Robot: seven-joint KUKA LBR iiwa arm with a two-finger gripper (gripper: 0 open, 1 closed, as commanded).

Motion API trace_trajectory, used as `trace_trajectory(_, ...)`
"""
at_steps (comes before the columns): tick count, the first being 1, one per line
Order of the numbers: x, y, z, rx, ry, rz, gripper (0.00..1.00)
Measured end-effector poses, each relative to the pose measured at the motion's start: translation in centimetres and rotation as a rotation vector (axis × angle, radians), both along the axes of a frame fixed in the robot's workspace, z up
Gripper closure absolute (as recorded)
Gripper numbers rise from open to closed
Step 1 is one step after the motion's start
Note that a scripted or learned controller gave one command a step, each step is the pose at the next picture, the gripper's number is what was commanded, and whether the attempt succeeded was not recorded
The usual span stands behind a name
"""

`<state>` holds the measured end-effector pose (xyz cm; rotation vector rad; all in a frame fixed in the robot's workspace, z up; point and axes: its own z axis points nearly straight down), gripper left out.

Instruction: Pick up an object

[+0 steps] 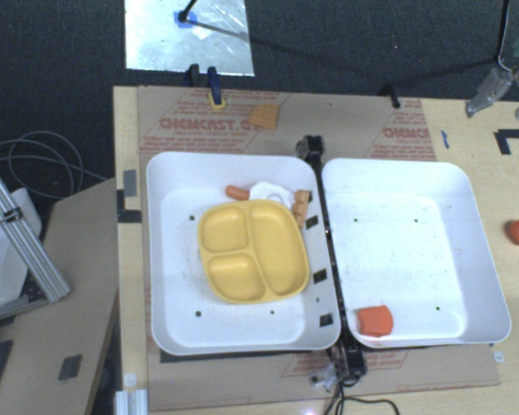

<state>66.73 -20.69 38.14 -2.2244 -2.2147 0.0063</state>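
Lying nearest the lens, at the front-left corner of the right bin (pixel 480 223): an orange block (pixel 375 321), untouched. Filling much of the left bin (pixel 160 258): a yellow divided tray (pixel 252 251), with a small orange piece (pixel 237 193), a white item (pixel 269 194) and a tan piece (pixel 301 203) just behind. Hanging high at the far right, well apart from both bins: the gripper (pixel 505 93), fingers spread, holding nothing. Judged barely begun; approach, grasp and lift all left.

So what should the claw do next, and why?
Probably swing left and down toward the orange block in the right white bin. The claw hangs far off by the bench's top right corner, and that block sits alone near the bin's front left corner, easy to reach.
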Motion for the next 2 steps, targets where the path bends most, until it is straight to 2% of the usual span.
trace_trajectory(1,-6.92,-0.03,0.04,0.001,-0.005,0.003,0.00)
trace_trajectory(2,-6.62,0.05,0.07,-0.001,-0.008,0.007,0.00)
